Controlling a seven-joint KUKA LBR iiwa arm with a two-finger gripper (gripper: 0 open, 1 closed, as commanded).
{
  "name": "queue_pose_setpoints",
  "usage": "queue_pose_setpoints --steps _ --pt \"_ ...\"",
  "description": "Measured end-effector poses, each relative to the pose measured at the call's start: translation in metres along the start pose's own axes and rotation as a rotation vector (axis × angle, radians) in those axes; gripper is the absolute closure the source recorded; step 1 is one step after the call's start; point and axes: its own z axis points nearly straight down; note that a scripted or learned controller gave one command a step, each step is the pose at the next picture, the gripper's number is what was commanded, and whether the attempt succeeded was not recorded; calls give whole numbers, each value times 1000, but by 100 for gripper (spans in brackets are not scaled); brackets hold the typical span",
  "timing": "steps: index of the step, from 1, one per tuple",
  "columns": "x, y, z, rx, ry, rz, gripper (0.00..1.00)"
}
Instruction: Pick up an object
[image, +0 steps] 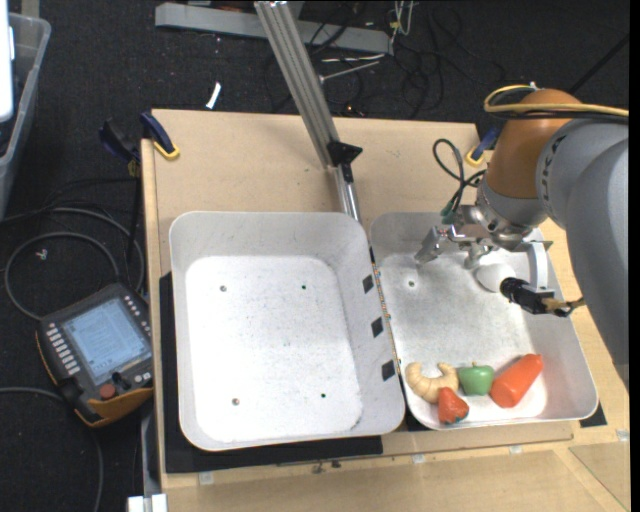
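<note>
Camera view. Two shallow white bins are seated side by side on the bench (430, 150), a flat panel of pale wood-coloured board. The left bin (190, 300) is a rounded-corner tray of smooth, faintly speckled plastic. The right bin (575, 380) is of the same form and carries the candidate objects.

Four objects are grouped against the near wall of the right bin, well apart from the arm. From left to right: a cream, curved piece (428, 379), segmented and matte; a small red piece (451, 404), rounded and glossy, touching it on the near side; a green, blocky piece (476, 378) with a smooth sheen; and an orange, tapered piece (515, 380) shaped like a carrot. The clustering is judged to result from the objects settling against the bin wall, which leaves little clearance between neighbours.

The gripper (455, 245) is positioned over the far part of the right bin, carried by the grey arm with its orange band (525, 150). The metal fingers (430, 245) point toward the left bin. Nothing is seen between them; how far they are parted cannot be told at this angle. No object is held, so the pick is judged not yet begun.

The orange piece, lying at the outer end of the row, is judged the most accessible target.
</note>
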Motion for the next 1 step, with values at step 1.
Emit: queue_pose_setpoints --steps 1 --pt "0 2 -14 -6 -2 -1 100"
